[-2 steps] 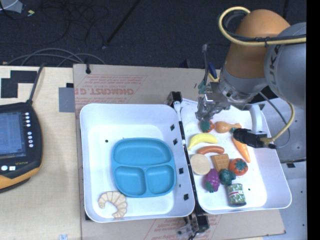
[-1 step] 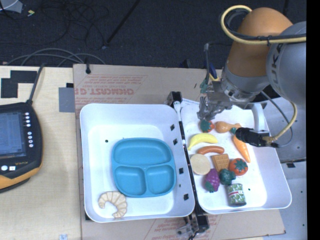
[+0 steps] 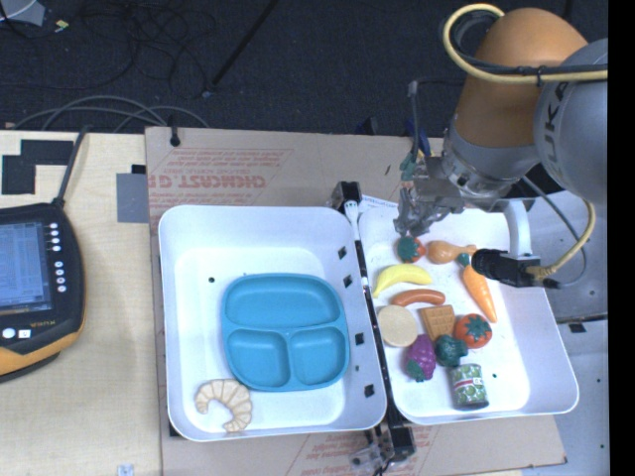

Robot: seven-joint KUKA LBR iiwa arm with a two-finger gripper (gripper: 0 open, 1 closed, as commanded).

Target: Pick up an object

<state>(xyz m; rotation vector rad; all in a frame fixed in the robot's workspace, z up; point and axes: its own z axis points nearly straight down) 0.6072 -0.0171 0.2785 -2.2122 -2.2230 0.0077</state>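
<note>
My gripper (image 3: 410, 228) hangs low over the far left corner of the right bin (image 3: 556, 365), on the grey arm that reaches in from the right. Directly under its tip lies a small dark green toy (image 3: 409, 251); I cannot tell whether it touches the toy. Close by are an orange drumstick (image 3: 448, 252), a yellow banana (image 3: 401, 278) and a red sausage (image 3: 419, 297). Further toward the front lie a carrot (image 3: 479, 291), a round biscuit (image 3: 399, 325), a square cracker (image 3: 437, 320), a tomato (image 3: 474, 331), purple grapes (image 3: 420, 357), broccoli (image 3: 449, 348) and a can (image 3: 468, 386).
The left bin (image 3: 189, 266) holds a blue divided plate (image 3: 286, 327) and a croissant (image 3: 226, 403) at its front left. A black divider with clips (image 3: 359, 296) runs between the bins. A teach pendant (image 3: 35, 281) lies on the bench at far left.
</note>
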